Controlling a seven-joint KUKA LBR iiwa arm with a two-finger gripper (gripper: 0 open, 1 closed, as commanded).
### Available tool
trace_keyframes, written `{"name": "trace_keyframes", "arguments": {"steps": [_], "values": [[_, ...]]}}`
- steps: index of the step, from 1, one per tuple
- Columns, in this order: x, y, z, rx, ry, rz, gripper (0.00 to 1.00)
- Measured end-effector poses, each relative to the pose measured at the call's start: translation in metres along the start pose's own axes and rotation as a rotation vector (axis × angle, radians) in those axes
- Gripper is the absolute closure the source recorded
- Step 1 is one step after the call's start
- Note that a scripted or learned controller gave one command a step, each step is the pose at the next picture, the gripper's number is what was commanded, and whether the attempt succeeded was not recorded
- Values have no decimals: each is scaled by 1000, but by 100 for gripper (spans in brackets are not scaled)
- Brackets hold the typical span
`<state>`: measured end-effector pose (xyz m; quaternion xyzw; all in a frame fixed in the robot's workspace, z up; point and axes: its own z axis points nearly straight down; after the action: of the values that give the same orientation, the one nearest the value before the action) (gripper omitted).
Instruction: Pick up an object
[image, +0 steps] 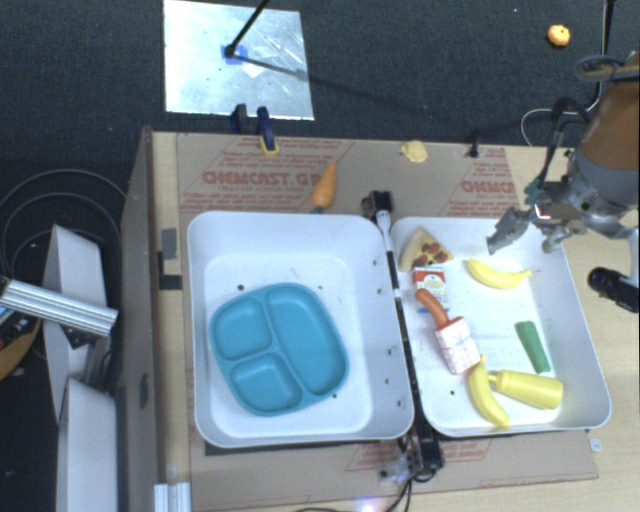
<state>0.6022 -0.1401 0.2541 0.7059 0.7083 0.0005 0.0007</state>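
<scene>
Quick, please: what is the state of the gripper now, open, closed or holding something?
Gripper: open, holding nothing, above the right bin near a banana.

Scattered in the right bin: pizza slice at the far left corner, red sausage and white carton below it, one banana near the far side, another banana by a yellow bottle, green stick lying lengthwise.
</scene>
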Motion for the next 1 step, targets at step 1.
{"name": "trace_keyframes", "arguments": {"steps": [1], "values": [[37,25,85,6,2,-5,0]]}}
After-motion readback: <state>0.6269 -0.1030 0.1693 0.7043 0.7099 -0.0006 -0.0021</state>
